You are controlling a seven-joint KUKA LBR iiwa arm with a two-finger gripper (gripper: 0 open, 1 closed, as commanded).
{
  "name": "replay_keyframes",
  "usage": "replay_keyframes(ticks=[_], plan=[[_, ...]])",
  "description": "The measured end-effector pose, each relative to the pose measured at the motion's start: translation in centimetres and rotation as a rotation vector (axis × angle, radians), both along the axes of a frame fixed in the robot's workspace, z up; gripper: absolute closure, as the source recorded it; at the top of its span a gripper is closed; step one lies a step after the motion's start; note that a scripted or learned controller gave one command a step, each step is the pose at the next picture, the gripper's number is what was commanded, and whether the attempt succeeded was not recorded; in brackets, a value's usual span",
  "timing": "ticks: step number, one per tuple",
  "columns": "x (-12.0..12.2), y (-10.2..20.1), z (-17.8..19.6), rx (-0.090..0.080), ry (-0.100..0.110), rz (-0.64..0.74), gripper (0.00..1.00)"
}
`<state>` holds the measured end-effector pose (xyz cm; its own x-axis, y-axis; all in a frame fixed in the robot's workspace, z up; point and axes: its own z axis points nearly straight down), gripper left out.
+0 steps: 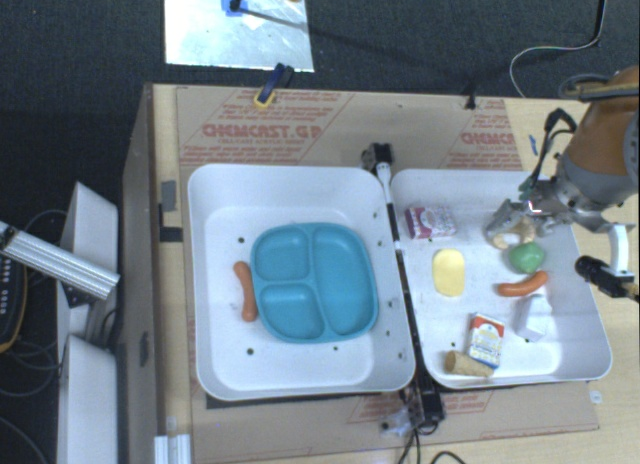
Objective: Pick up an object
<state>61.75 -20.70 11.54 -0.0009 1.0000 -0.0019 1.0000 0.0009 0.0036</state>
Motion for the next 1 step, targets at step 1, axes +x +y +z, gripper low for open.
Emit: replay_keyframes(ticks=[1], plan=[[-2.46,0.05,-3.1,0.001,0.002,0.0,0.0]])
